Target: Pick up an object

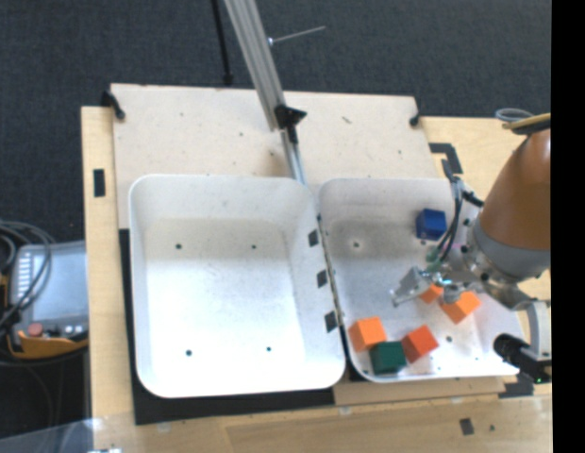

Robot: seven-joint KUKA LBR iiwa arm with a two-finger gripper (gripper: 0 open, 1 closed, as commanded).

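blocks in the right bin (368,206): four orange, one blue (430,223), one green (388,357); fingers' (434,286) state unclear.

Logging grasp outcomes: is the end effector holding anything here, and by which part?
Cannot tell. The end effector is low in the right bin, right over two orange blocks, but the view doesn't show either one between its fingers.
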